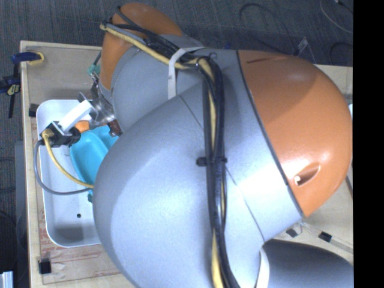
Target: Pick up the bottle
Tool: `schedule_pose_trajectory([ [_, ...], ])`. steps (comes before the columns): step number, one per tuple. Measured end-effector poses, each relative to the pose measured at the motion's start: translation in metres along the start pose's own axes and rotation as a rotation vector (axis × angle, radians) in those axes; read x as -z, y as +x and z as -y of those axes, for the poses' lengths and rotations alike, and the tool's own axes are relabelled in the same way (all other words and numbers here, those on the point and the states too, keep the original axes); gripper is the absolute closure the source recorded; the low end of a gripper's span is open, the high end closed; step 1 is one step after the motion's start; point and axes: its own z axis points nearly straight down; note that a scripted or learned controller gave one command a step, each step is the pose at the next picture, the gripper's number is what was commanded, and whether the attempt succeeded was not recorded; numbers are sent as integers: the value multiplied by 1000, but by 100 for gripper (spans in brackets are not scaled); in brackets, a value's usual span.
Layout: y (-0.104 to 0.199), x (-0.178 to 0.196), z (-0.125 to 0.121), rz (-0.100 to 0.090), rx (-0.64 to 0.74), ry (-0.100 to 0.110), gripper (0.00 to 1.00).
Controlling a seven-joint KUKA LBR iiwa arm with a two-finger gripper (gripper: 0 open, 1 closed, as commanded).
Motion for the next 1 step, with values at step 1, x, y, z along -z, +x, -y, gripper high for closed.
schedule_pose_trajectory([
  [1, 0, 8, 3, 9, 10, 5, 100],
])
